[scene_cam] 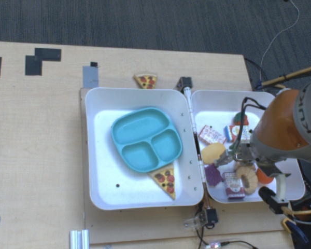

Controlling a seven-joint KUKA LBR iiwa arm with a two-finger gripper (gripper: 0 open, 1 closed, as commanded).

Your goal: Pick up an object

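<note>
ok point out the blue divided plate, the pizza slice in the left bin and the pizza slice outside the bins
blue divided plate [146,139], camera view, on the ridge between its compartments
pizza slice in the left bin [165,181], camera view, middle of its topping
pizza slice outside the bins [145,81], camera view, centre of the slice

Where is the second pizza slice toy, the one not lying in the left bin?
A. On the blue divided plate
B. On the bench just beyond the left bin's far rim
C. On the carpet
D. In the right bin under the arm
B: that pizza slice lies on the wooden bench just past the far rim of the left bin, apart from the blue plate.
</note>
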